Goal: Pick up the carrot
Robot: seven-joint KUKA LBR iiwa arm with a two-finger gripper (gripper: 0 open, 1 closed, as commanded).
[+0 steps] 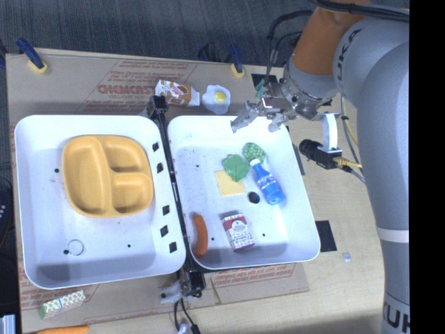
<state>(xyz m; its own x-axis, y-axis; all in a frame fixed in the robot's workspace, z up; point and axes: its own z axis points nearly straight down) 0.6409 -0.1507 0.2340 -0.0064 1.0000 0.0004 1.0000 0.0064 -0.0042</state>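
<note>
Carrot [61, 330] at bottom edge outside bins, well apart from end effector [261, 119], fingers spread, holding nothing

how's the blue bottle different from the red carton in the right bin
The blue bottle lies on its side, slanted, near the bin's middle; the red carton lies flat, closer to the near wall. The bottle is rounded and long with a white cap end; the carton is boxy and shorter. The bottle touches the green items; the carton sits apart. Both lie in the right bin, away from the gripper.
</note>
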